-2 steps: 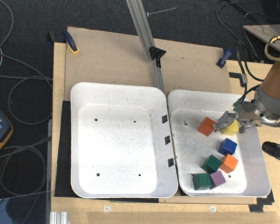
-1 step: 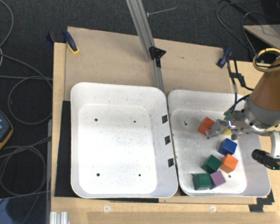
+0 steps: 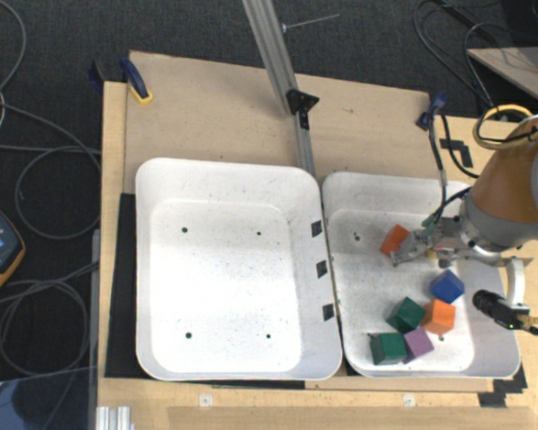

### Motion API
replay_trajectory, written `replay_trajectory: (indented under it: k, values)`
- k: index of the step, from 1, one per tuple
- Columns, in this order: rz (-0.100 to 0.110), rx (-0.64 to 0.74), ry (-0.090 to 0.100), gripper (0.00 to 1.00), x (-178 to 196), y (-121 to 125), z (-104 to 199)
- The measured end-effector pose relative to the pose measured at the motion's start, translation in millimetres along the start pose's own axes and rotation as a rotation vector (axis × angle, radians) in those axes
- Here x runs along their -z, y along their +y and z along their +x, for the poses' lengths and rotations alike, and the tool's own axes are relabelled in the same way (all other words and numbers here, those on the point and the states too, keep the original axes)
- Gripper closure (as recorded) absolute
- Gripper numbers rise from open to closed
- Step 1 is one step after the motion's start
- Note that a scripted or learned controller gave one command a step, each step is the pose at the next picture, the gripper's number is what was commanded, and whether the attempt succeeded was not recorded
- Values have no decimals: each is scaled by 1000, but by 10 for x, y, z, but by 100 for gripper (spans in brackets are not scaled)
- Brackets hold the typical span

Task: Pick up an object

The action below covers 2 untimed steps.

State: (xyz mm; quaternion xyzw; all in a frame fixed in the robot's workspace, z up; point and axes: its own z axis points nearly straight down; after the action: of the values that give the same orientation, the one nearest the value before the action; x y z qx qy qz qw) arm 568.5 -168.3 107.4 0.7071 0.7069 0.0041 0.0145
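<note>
Gripper (image 3: pixel 406 253) sits low in the right bin (image 3: pixel 371 194), fingertips right next to an orange-red block (image 3: pixel 394 238) at the bin's upper middle. Block touches or nearly touches the fingertip area; can't tell if it's actually between the fingers, and can't tell if fingers are apart or together, too small and blurred. Grey arm with orange band (image 3: pixel 514 185) comes in from the right edge above the wrist.

Other blocks cluster in the right bin's lower right part: blue block (image 3: pixel 447 287), orange block (image 3: pixel 442 316) just below it, green block (image 3: pixel 408 314) to the left of the orange one, purple block (image 3: pixel 417 342) below, dark green block (image 3: pixel 388 347) beside the purple one near the front rim. Cluster is apart from the orange-red block.

Left bin (image 3: pixel 147 247) sits beside the right bin, rims touching along the middle. Both rest on a wooden bench (image 3: pixel 212 104). Metal pole (image 3: pixel 272 44) slants up from between the bins. Blue clamps at the bench's back corners (image 3: pixel 136 81).
</note>
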Motion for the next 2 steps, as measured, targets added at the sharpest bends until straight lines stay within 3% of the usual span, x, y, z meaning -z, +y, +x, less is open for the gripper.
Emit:
replay_trajectory:
  k: [1, 2]
  values:
    - [22, 1, 14, 100, 39, -53, 50]
    - [19, 3, 13, 100, 630, 4, 133]
